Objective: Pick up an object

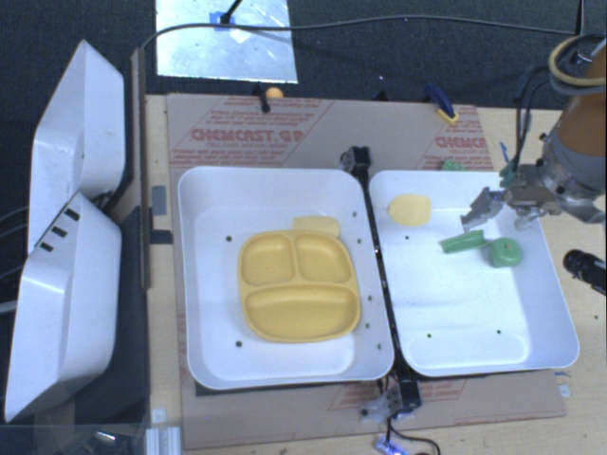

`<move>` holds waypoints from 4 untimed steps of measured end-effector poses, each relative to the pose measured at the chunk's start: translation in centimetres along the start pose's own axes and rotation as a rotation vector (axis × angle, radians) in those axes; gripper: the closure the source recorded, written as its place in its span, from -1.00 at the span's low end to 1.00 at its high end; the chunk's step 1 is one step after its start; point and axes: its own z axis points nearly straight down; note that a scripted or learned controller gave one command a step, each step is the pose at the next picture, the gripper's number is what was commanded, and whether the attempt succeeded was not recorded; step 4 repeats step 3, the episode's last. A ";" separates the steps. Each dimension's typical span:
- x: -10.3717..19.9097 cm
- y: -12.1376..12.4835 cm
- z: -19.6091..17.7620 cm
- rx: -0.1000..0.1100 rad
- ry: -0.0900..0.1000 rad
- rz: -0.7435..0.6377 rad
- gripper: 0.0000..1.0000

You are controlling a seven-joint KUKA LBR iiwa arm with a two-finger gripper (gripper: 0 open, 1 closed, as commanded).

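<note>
Cardboard-topped bench w/ two white bins: gripper (501,209) spread, empty, above right bin (474,349); arm cut off at right edge.

Two shallow white bins sit side by side on the bench: a left bin (204,254) and a right bin (474,339). The left bin holds two yellow things: one divided tray (299,287) with three compartments, and one small pale yellow block (316,225) just beyond the tray's far edge. The right bin holds three loose things: one pale yellow round piece (410,209), one green stick-shaped piece (462,244) and one green round piece (504,252) just beside it. That makes five loose objects in all, three yellow and two green. One robot arm (579,131) reaches in, carrying one gripper (500,209).
</note>
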 end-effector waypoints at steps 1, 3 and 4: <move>-2.7 -4.6 11.9 0.009 0.001 0.004 -1.00; -1.0 0.0 2.2 -0.002 0.000 0.001 -1.00; -1.0 0.0 2.2 -0.002 0.000 0.001 -1.00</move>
